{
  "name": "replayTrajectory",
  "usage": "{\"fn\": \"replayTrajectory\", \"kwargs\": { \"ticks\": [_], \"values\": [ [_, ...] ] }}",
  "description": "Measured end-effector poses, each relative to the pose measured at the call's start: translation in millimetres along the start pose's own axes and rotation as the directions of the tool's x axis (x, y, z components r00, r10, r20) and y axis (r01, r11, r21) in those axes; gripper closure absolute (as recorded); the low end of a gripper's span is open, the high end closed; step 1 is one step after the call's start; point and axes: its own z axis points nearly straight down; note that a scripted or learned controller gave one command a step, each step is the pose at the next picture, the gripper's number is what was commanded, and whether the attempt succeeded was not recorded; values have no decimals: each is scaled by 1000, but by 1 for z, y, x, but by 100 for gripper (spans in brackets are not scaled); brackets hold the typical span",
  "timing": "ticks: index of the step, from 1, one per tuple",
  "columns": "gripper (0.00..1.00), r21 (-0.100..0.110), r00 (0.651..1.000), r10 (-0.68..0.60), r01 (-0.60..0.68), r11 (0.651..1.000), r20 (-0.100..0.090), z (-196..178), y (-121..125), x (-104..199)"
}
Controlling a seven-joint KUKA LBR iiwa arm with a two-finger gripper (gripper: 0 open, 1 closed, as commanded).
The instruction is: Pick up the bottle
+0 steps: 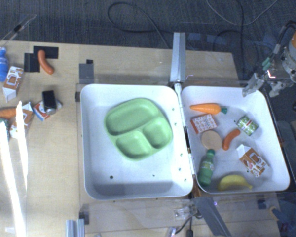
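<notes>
The bottle [206,167] we must pick up is the green one, and it lies in the right bin [276,132], near the front-left corner. Its cap points toward the back of the bin, where a round tan disc [211,140] is just beside it. A banana [234,182] lies just beside its lower end, on the right.

Our hand [263,81] is far from there. It hangs over the back-right corner of the right bin, about at the rim, and the grey arm comes in from the right edge of the view. We cannot tell if the hand is released or clenched, because it is small and a little blurred here; nothing is seen in it.

We judge that the step now is the approach. To do it well, we should first bring the hand across the bin, high enough to pass above the sausage [231,138] and the small cartons [247,126], and stop over the middle of the bottle body. Then we should turn the wrist so that the closing goes across the narrow width of the bottle, not along its length. The left wall of the bin is near the bottle and the banana is on the other side, so there is little room; we should come down straight and aim for the body rather than the cap, since a round bottle may roll away if it is touched on one side first
</notes>
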Motion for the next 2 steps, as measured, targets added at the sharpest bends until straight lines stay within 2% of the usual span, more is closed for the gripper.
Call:
{"fn": "replayTrajectory", "kwargs": {
  "ticks": [1, 2],
  "values": [
    [0, 1, 1000, -23, 23, 1000, -1, 107, -76, 57],
    [0, -2, 999, -45, 45, 999, -1, 61, -70, 74]
  ]
}}
